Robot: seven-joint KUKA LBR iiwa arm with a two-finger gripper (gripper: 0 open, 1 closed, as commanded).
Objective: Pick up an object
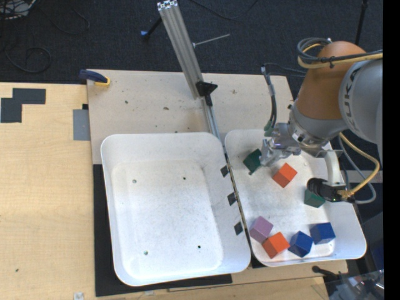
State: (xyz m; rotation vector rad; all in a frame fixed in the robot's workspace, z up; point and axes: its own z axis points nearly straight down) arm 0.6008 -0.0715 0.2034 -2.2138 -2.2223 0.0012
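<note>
**Q:** Reading from the near edge of the bench, what does each bin hold?

**A:** Nearest in the right bin (pixel 350 245) lies a cluster along its front wall: a purple cube (pixel 261 227), an orange cube (pixel 275 244), and two blue cubes (pixel 300 243) (pixel 322 232), the purple and orange touching, the blues just beside them. Farther back, a dark green block (pixel 314 199) sits by the right wall. Farther still, a second orange cube (pixel 284 174) stands alone in the middle. The left bin (pixel 125 167) shows me only its speckled floor.

**Q:** And your tool?

**A:** My gripper (pixel 269 153) hangs at the far left part of the right bin, under my grey wrist and its orange band (pixel 325 99). Its tips are close by a dark green cube (pixel 252 161), which lies just to the camera's left of them, against the wall shared by the two bins.

**Q:** Is that cube held?

**A:** I cannot tell. The wrist and the slant of the camera hide the tips, so I do not claim a grasp. The lone orange cube lies near, on the tool's other side and toward the front.

**Q:** What governs the next move?

**A:** In my judgement, that small leftward offset. The green cube appears turned diagonal to the wall, and the wall leaves little room on that side.
</note>
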